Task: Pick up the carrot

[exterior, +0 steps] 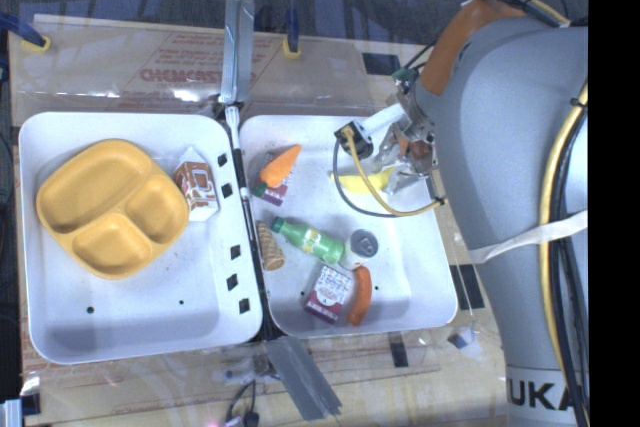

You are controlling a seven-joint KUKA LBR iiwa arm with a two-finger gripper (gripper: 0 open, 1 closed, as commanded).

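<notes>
The orange carrot (281,162) lies at the upper left of the right bin (440,290), its tip pointing up and to the right, close to the divider between the bins. My gripper (401,158) hangs over the bin's upper right part, well to the right of the carrot and apart from it. A black cable loops below the gripper. A flat yellow item (358,183) lies just under the gripper, partly hidden by it.
The right bin also holds a green bottle (308,237), a brown ridged piece (270,247), a grey disc (363,242), a maroon packet (328,293) and a red sausage (360,294). In the left bin (60,335) sit a yellow divided plate (112,205) and a small carton (197,183).
</notes>
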